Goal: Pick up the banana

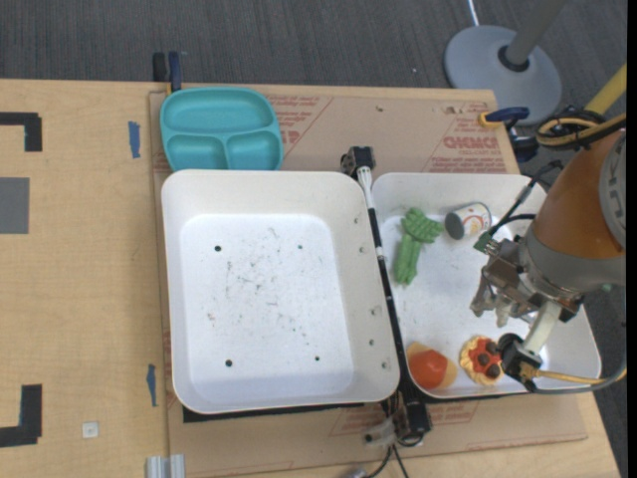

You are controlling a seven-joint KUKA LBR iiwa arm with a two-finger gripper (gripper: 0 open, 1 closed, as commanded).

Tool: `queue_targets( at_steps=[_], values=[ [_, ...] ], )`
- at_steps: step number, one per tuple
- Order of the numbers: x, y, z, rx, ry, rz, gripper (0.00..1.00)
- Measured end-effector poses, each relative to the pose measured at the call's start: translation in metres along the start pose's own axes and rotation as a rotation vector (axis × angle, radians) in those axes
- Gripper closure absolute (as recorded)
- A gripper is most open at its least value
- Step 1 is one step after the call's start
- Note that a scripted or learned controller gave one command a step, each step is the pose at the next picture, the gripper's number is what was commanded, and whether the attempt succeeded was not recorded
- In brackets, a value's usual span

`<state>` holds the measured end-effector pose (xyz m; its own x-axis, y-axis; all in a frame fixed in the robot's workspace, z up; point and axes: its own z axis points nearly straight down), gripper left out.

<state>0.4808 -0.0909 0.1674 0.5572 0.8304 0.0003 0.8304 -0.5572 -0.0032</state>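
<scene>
Dark grey carpet covers the far side of the room, and one round grey stand base sits on it toward the right. Nearer lies the pale wooden bench, marked with two black tape corners at its left edge and two short blue tape strips. One sheet of brown cardboard with red print lies over the bench. On that sheet stand two shallow white bins, side by side and touching along one wall, with one black clamp at the far end of the joint. The left bin shows dark specks and four small dots on its floor. Just beside its far rim rests one teal plate with three compartments. The right bin holds four loose things. One green toy lies near the shared wall, and one small pale can lies on its side toward the far wall. One orange-red ball sits in the near left corner, with one orange and red toy just beside it along the near wall. One grey arm with an orange band reaches in from the right. Its gripper hangs over the near right part of this bin, near the orange and red toy. Whether it is wide or narrow I cannot tell. The arm covers much of that side, so where the banana lies I cannot tell either.
</scene>
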Motion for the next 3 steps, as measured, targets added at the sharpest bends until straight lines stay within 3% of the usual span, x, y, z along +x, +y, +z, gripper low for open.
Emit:
queue_targets(
  at_steps=[1,2,3],
  values=[
    [0.092,-0.048,-0.017,-0.003,0.000,-0.248,1.00],
    [0.011,-0.009,-0.017,-0.003,-0.001,-0.025,1.00],
    [0.069,-0.047,-0.017,0.000,0.000,-0.153,1.00]
  ],
)
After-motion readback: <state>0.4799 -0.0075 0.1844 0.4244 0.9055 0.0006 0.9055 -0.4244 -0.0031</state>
